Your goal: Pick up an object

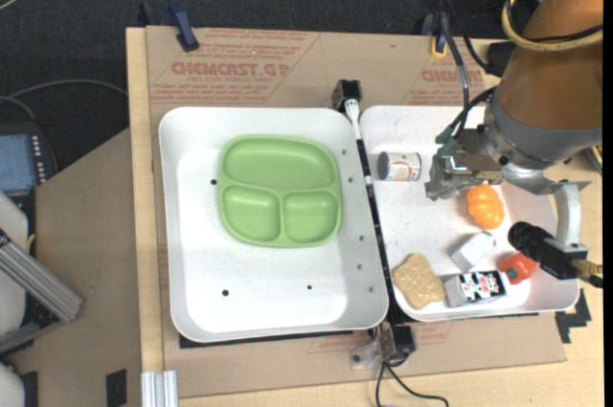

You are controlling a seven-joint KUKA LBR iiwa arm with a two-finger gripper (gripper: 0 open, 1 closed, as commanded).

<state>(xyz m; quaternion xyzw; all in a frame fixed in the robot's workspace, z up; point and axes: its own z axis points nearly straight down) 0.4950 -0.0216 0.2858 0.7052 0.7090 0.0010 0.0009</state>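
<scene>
Orange-banded arm [556, 60] hangs over the right bin [402, 123], jaws parked beside the orange fruit [485, 204], probably lining up; jaws' state unclear, too blurry.

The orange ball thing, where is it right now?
The orange ball lies in the right bin, just below the pincer. A small white block sits below it and a little can lies to its left.

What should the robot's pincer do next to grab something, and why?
Probably slide a little toward the orange ball and go down over it. The pincer hangs in the right bin, between the small can and that ball. Nothing shows between its tips, and the ball lies closest.
</scene>
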